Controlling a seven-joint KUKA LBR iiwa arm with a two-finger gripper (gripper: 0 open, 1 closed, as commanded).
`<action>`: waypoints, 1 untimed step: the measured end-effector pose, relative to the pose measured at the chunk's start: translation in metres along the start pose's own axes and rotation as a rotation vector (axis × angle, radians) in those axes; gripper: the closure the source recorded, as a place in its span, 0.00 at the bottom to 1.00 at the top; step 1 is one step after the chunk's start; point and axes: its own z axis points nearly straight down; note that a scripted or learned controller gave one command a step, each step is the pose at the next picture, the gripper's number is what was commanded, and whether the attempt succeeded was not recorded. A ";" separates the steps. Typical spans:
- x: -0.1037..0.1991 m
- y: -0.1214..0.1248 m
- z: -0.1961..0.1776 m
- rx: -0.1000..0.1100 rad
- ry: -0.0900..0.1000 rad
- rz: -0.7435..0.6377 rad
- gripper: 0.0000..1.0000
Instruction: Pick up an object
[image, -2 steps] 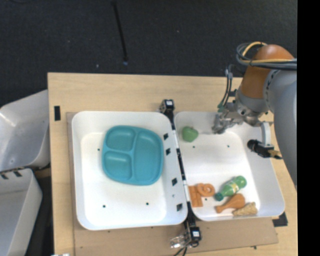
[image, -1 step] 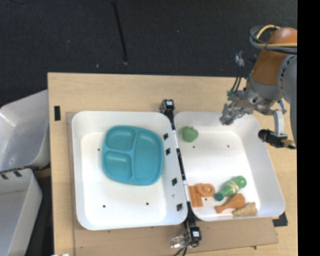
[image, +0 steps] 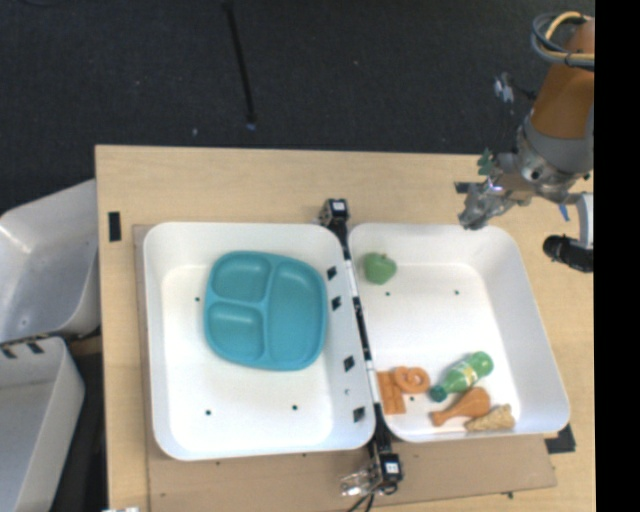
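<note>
Presently, contents from left to right:
Left bin (image: 160, 330): white, shallow; bare floor all round its one item, widest along the near edge.
Teal plate (image: 266, 309): three-part tray, lying flat just left of the bin's middle, well clear of the left wall and nearer the divider.
Divider (image: 350, 320): the two bins' rims meet here, with black clips along the seam.
Right bin (image: 520, 290): middle and far right floor bare.
Green round item (image: 379, 267): far left corner, just beside the divider.
Orange ring piece (image: 403, 385): near left corner, close to the rim.
Green bottle (image: 463, 375): tilted, just beside the tan drumstick-shaped toy (image: 462, 407).
Beige wedge (image: 490, 420): against the near rim.
Gripper (image: 480, 212): above the right bin's far edge, nothing between its fingers; spread or pressed together, cannot tell.
</note>
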 end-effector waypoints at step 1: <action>-0.002 0.000 0.026 0.009 -0.001 0.001 1.00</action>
